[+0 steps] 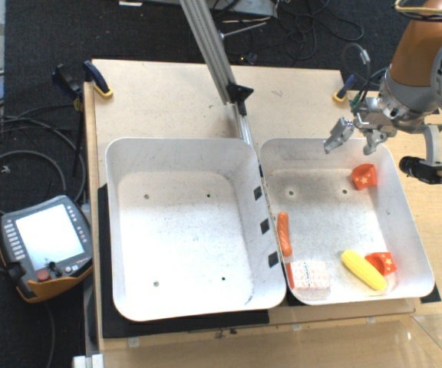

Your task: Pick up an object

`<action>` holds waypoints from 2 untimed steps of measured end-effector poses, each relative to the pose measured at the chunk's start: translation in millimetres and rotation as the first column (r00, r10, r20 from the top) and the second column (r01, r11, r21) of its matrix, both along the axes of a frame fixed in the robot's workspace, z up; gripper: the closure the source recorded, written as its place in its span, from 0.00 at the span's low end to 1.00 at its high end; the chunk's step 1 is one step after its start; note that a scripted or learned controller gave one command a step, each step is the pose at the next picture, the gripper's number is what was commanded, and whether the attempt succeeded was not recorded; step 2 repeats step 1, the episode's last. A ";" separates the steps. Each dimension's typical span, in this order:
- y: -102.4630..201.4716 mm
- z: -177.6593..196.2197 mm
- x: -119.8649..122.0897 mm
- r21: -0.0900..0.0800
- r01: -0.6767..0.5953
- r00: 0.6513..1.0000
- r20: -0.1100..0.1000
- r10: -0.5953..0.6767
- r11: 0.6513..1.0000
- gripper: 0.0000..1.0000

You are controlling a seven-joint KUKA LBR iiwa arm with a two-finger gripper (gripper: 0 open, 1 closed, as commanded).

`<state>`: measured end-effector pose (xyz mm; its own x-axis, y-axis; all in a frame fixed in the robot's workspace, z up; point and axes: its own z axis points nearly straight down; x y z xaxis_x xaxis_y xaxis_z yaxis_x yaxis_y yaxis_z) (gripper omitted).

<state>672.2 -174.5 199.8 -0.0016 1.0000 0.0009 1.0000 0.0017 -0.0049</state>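
The right bin (405, 213) holds several small objects. A red block (364, 176) lies near its far right wall. An orange sausage (284, 233) rests along the left wall. A white box with red print (310, 275) sits at the front, with a yellow banana (363, 270) and a small red piece (383, 262) to its right. My gripper (357, 137) hangs open above the far edge of this bin, just up and left of the red block, with nothing between its fingers.
The left bin (121, 205) sits beside the right one. A slanted metal rail (209, 44) runs from the top down to the bins' shared edge. Yellow clamps (98, 79) grip the bench corners. A teach pendant (44, 244) lies off the bench at left.
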 end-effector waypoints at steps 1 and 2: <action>0.4 3.4 1.0 -0.001 -0.002 1.000 0.004 0.002 1.000 0.00; 0.4 3.4 1.0 -0.001 -0.002 1.000 0.004 0.002 1.000 0.00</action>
